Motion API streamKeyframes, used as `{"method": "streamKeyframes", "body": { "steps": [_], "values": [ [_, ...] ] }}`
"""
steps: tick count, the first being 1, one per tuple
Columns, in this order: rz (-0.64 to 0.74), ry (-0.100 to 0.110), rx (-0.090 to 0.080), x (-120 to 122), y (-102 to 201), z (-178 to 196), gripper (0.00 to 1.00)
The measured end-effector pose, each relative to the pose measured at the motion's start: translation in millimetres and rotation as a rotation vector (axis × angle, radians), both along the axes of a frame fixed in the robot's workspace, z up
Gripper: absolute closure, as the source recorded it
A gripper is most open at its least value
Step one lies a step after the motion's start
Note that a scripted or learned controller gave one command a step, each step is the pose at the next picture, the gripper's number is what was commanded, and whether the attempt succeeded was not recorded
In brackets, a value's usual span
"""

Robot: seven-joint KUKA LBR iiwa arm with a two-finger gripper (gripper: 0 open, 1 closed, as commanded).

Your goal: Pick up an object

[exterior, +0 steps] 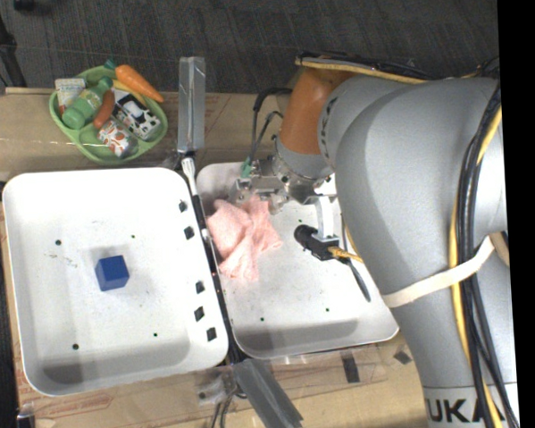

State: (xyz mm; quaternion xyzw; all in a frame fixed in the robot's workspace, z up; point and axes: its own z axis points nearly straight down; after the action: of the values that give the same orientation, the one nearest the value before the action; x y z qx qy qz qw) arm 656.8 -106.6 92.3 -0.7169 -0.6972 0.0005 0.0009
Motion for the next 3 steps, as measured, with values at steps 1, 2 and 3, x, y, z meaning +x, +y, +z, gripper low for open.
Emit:
{"method": "streamKeyframes", "body": {
  "steps": [1,2,3],
  "values": [
    [0.001,0.001,0.000,0.0,0.6,-0.2,0.00],
    [0.011,0.003,0.000,0.3,2.2,9.7,1.00],
    [0.354,-0.002,0.000,-0.9,48.7,109.0,1.00]
  ]
}}
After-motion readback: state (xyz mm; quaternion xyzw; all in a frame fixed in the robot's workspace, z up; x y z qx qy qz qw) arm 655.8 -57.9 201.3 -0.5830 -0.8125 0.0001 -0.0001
